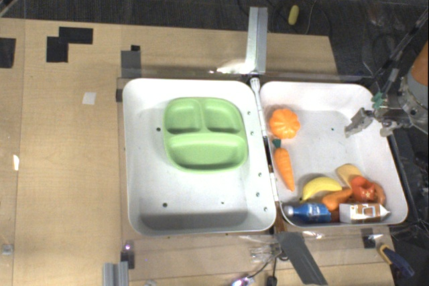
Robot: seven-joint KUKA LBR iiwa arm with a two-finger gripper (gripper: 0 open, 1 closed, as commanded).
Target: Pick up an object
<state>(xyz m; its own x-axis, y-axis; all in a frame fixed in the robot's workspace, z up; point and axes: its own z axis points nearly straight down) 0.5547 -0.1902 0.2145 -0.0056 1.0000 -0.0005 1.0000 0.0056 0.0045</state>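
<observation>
Here the jaws (367, 118) hang over the upper right part of the right bin (322, 98), coming in from the arm at the right edge, and two grey prongs show splayed apart with bare white bin floor between them, so they are released and grasp nothing. Well to the left of the jaws, near the bin's left wall, sits the little orange pumpkin (284, 122). Just below the pumpkin, and down-left of the jaws, the carrot (285, 167) lies lengthwise along that same wall. Now look to the heap in the bin's near corner, straight below the jaws and well apart from them: the yellow banana (320, 187) curves on top on the left, a pale yellow piece (348, 173) stands up behind it, and a red tomato-like toy (367, 190) lies to the right of that, touching an orange item I cannot name. Along the bin's bottom wall a blue bottle (310, 212) lies on its side, and beside it to the right is a white carton (363, 212), also lying down. Far off to the left of the jaws, across the divider, the left bin (144, 144) carries a green divided tray (204, 132) with three compartments. Both bins rest on the wooden table (60, 144).
</observation>
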